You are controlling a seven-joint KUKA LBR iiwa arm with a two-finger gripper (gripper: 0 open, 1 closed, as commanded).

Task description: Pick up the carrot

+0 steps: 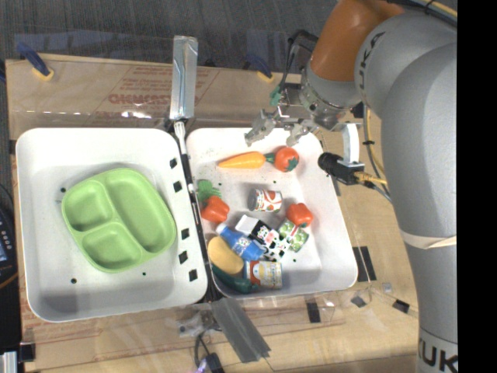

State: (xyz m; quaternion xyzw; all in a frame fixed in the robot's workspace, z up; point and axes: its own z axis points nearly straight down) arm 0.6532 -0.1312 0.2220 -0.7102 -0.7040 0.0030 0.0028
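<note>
My metal two-finger gripper (278,132) hangs spread wide, holding nothing, over the right white bin's (335,239) far edge. The orange tapered plastic carrot (241,160) lies just below it near that edge, beside a red plastic tomato (286,158).

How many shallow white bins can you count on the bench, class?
2. The left shallow white bin holds a green divided plastic plate. The right shallow white bin holds the orange toy carrot and other small toy foods.
</note>
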